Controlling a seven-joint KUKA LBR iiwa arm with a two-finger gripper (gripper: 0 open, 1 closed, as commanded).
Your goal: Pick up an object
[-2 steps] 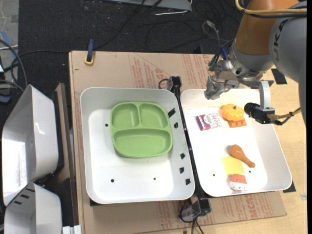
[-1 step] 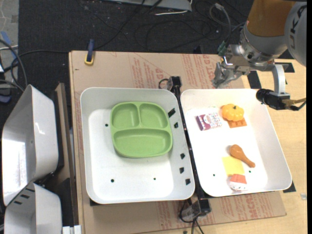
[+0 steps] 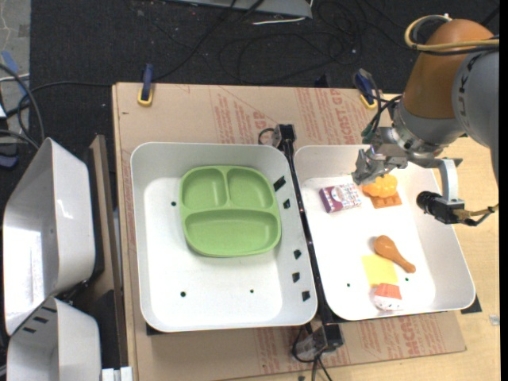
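The gripper point(image 3: 371, 167) hangs by the orange toy point(image 3: 382, 189), maybe touching it, I cannot tell if it grips, and it could bump the purple box point(image 3: 340, 198).

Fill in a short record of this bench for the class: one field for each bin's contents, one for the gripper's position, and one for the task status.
left bin: green divided plate
right bin: purple carton, orange toy, drumstick, yellow-and-red piece
gripper: at the right bin's far end, over the orange toy, beside the carton
task status: nothing seen held between the fingers
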